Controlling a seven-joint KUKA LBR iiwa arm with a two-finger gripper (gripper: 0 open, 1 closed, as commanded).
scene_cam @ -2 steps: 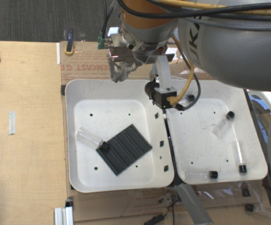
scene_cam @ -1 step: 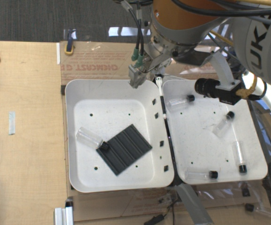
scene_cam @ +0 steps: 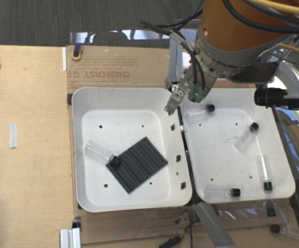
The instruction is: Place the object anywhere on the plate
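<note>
Vials are the objects here: clear plastic tubes with black caps, lying in both white bins. In the camera view the left bin [scene_cam: 82,154] holds a dark ribbed plate [scene_cam: 139,164], set at a slant on the bin floor. One vial [scene_cam: 100,153] lies just beside the plate's upper left corner, its black cap touching or slightly overlapping the plate's edge while the clear body rests on the bare bin floor. Whether that counts as placed is doubtful; most of the tube is off the plate.

The right bin [scene_cam: 283,154] holds several more vials: one near the top left [scene_cam: 198,111], one toward the upper right [scene_cam: 246,136], one along the right side [scene_cam: 264,173], and one at the bottom edge [scene_cam: 221,193]. All of these are well apart from the plate.

The gripper [scene_cam: 174,101] hangs over the wall between the two bins, near their upper edge, below the grey and orange arm [scene_cam: 242,19]. Its tip is small and dark here, and I cannot tell how it is set or whether it carries anything.

As I judge it, the task is not clearly done: no vial lies fully on the plate, so a pick and a placement remain.
</note>
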